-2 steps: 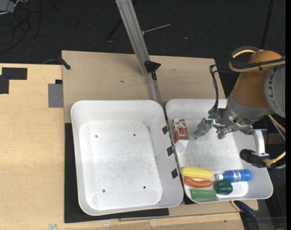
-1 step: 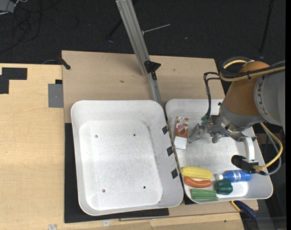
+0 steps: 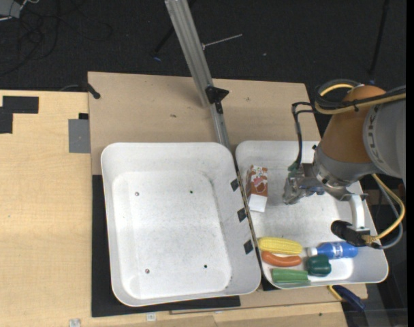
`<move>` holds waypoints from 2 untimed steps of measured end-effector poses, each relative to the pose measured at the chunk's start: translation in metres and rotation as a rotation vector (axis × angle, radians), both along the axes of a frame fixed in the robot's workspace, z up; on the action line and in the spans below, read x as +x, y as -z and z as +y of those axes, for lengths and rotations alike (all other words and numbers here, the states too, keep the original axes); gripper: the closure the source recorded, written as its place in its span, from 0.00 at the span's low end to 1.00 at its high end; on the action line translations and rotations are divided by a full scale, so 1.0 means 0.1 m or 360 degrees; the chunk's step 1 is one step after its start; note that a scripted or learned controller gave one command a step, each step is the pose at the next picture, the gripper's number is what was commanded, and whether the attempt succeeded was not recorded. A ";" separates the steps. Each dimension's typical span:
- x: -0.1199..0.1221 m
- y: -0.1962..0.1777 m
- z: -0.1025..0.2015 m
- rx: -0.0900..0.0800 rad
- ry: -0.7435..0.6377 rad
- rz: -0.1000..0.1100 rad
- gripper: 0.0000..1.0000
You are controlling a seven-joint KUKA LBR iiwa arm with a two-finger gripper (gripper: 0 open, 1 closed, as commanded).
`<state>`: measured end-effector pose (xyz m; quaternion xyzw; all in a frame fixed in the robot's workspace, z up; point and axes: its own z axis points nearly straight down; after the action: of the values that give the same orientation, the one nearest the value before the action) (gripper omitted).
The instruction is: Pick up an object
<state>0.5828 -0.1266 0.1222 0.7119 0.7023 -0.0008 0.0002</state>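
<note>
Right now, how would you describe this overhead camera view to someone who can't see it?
A grey robot arm reaches from the right, its gripper low over the right bin, which holds a corn cob, hot dog, blue bottle, green items and a small packet. The left bin sits alongside.

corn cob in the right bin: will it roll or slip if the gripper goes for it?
The corn looks long and rounded, so a nudge across its length may roll it. It lies against the orange sausage-like piece, which could block rolling that way. Its bumpy, likely plastic surface may slip from a narrow pinch.
</note>
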 end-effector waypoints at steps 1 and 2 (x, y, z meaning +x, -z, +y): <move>0.10 -0.56 0.02 0.0002 -0.0024 -0.0005 1.00; 0.04 -1.01 0.03 0.0002 -0.0024 -0.0004 1.00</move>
<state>0.5869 -0.1237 0.2231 0.7066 0.7076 0.0007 0.0008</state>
